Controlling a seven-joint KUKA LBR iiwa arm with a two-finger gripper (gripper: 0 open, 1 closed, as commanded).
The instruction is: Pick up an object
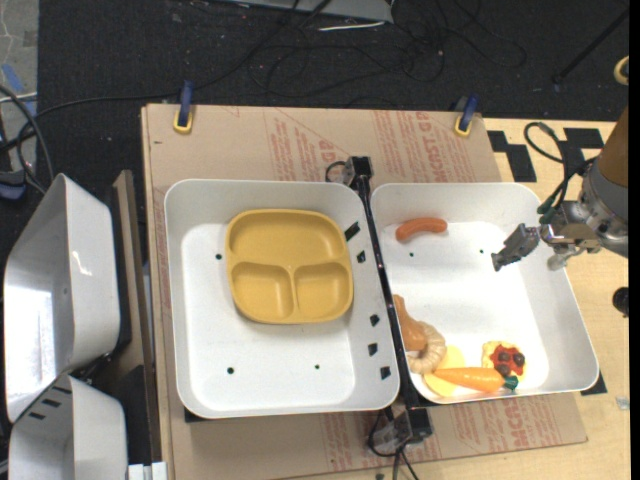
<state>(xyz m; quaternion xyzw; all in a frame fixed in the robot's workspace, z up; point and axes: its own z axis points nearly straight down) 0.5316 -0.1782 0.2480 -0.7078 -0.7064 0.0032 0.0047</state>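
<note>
My gripper (518,246), at the right of the frame, looks like dark matt metal, and the wrist behind it is duller grey. The 2 bins, left bin (200,378) and right bin (575,338), read as smooth white plastic with a soft sheen. In the left one, the yellow plate (290,266) with 3 compartments is smooth, satiny plastic. At the upper middle of the right bin, the sausage (421,229) looks glossy, like moulded plastic. The carrot (468,377) at lower right shines the same way. The board (300,138) under both bins is matt brown cardboard with faded red print.
</note>
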